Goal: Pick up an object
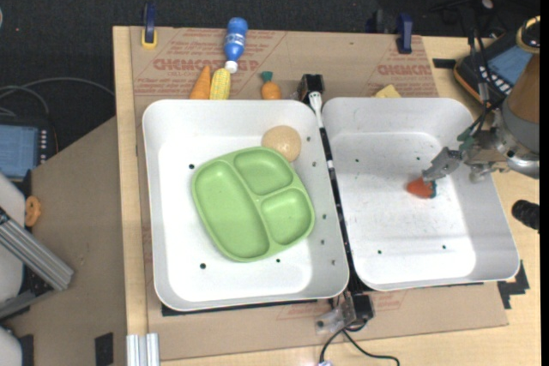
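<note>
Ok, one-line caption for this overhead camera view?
Hand over a small red object in the right bin; green divided plate in the left bin.

Robot lab: clamped bench (129,184), cables (51,90).

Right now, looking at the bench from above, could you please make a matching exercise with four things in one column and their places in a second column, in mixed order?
Things:
1. green divided plate
2. small red object
3. blue and white bottle
4. beige round object

Places:
A. on the cardboard behind the left bin
B. in the right bin, at the tip of the gripper
C. in the middle of the left bin
D. in the left bin, at the plate's far edge

Pairs: 1-C, 2-B, 3-A, 4-D
</note>
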